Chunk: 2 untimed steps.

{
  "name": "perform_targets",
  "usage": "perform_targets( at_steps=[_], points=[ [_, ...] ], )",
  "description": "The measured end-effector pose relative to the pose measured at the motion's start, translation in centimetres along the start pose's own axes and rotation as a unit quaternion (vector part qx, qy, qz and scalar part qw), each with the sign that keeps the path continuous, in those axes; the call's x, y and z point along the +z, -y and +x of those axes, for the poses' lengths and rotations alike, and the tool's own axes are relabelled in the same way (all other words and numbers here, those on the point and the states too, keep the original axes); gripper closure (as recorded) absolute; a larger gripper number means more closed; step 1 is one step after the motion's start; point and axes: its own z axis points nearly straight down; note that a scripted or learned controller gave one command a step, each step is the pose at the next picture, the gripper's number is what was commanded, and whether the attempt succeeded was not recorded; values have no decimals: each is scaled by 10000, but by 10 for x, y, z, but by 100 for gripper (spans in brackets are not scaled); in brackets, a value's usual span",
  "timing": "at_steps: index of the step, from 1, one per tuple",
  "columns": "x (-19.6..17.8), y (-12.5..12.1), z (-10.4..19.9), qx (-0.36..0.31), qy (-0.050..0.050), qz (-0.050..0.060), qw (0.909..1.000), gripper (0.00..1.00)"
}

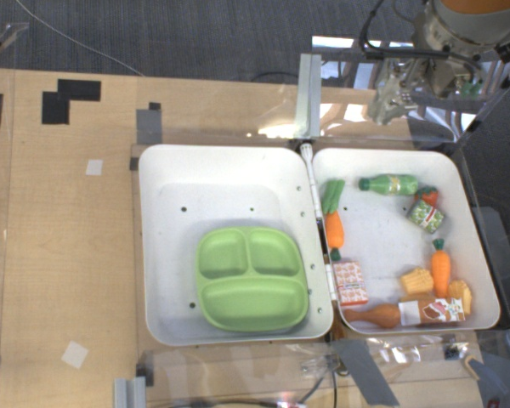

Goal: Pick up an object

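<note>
Gripper (389,100) poised above the bench beyond the right bin's (459,170) far rim; finger opening cannot be judged, and nothing is seen in its hold. Items ring the bin walls: green bottle (389,184), carrot (334,229), printed carton (349,283) with unreadable lettering. The bin's centre is bare. The left bin (166,177) carries a green divided tray (252,279).

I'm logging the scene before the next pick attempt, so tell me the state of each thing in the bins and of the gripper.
gripper: above the bench behind the right bin, holding nothing
green divided plate: right way up in left bin
green bottle: lying on its side, right bin
carrot: lying against the divider wall
second carrot: lying near the right wall
small carton: lying flat
</note>
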Motion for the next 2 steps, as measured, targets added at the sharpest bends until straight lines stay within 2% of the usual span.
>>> perform_targets(
  at_steps=[1,2],
  points=[
    [45,41,7,-88,-57,-3,9999,100],
    [2,54,7,802,-25,4,9968,100]
  ],
)
